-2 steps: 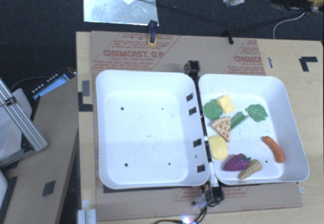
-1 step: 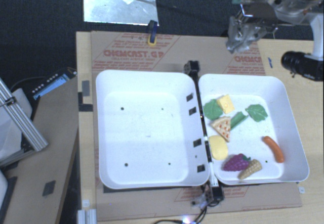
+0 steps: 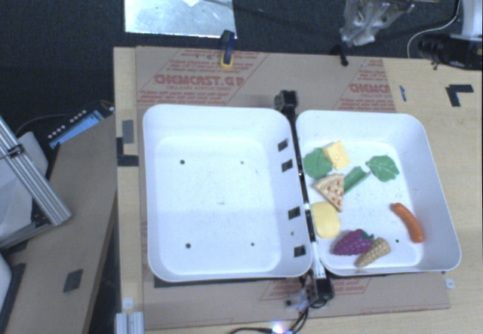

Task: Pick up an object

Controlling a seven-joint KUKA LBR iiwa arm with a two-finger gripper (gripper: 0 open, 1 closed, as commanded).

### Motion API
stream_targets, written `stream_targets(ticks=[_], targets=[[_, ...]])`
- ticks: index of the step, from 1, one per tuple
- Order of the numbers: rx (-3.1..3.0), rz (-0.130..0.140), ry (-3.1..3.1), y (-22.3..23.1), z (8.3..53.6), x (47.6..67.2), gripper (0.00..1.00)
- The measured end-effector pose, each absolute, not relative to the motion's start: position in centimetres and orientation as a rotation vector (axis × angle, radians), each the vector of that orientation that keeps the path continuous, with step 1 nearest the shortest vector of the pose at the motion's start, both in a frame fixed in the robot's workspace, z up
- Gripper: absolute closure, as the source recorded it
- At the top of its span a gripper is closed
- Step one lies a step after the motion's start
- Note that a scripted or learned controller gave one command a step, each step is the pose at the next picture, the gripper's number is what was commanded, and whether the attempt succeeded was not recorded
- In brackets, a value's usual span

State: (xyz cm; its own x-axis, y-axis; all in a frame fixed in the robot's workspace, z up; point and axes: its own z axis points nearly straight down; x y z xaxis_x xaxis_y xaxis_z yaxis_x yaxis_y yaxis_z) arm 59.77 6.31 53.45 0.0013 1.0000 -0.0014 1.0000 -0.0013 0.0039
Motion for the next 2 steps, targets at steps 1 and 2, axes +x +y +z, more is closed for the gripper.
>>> stream_targets(ticks=[1,2], targets=[[2.224,0.002,2.214,-2.1,53.5,62.0,1.0],[2.223,0.001,2.215,-9.4,53.5,63.4,1.0]])
